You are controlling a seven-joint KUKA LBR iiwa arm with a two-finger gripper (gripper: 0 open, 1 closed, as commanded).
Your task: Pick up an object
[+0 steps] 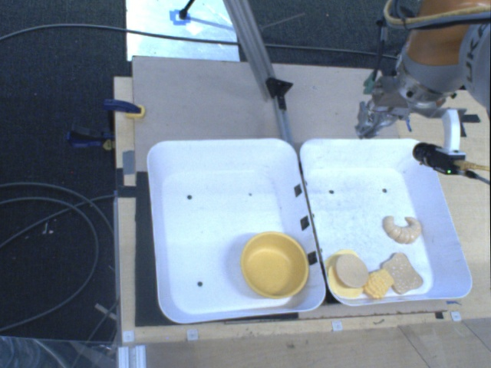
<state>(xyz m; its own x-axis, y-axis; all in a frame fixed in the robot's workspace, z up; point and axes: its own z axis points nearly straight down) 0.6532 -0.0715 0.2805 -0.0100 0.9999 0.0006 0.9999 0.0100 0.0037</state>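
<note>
End effector (370,121) hovers over the far rim of the right bin (360,149); its state I cannot tell.
The croissant (403,229) lies well apart at 5 o'clock from it (beside a cracker (402,273), waffle (377,284) and round piece (350,270)); the left bin (215,159) holds a yellow bowl (275,264).

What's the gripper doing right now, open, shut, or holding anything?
Gripper: cannot be told; it hangs above the right bin's far edge, apart from the items.
</note>
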